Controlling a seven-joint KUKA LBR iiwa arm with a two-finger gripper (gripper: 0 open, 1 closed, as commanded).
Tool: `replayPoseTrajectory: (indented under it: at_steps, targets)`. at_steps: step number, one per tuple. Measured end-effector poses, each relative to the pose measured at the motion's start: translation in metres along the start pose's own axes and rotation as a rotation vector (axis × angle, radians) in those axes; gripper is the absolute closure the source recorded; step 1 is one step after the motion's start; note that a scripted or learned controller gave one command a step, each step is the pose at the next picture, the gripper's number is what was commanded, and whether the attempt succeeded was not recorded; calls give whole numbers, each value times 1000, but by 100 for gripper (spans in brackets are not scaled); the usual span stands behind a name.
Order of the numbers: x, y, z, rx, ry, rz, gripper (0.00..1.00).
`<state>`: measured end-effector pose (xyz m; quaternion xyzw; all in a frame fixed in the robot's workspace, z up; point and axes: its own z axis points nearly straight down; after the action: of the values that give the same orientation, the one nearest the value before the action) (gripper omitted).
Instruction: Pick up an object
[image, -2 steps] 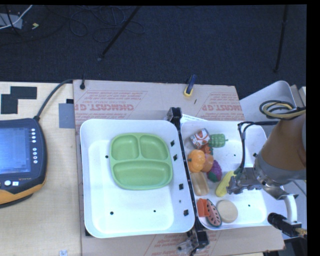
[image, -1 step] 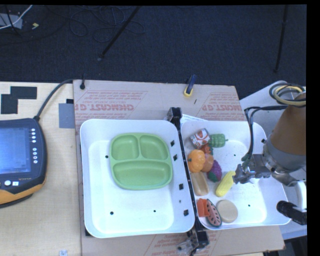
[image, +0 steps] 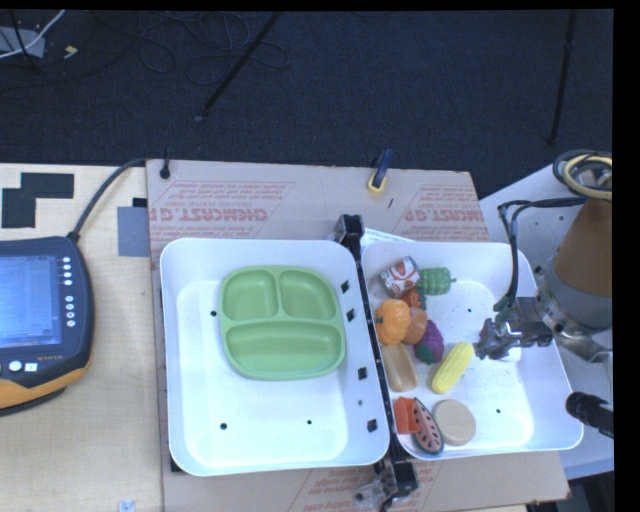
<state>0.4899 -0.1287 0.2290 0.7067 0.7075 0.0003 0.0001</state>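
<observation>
The right bin (image: 520, 425) holds a cluster of toy foods along its left side: a yellow corn cob (image: 452, 367), an orange fruit (image: 393, 320), a purple piece (image: 430, 341), a green pepper (image: 434, 281), a red-and-white can (image: 400, 274), a tan bread roll (image: 401, 369), a watermelon slice (image: 424, 427) and a tan round cookie (image: 456, 421). My gripper (image: 497, 342) hangs low over the right bin, just right of the corn cob. Nothing shows between its fingers.
The left bin (image: 195, 420) carries a green divided plate (image: 281, 322). A tablet-like pendant (image: 40, 315) lies on the bench at far left. A blue-and-yellow clamp (image: 379, 172) sits at the cardboard's back edge. Cables run behind the arm at right.
</observation>
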Motion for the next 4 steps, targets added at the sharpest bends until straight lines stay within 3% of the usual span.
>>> replayPoseTrajectory:
  at_steps: [2,3,4]
  targets:
    - [76,79,-14,1,2,-3,100]
    - [113,122,6,3,1,-2,100]
    - [131,143,-3,1,1,-1,100]
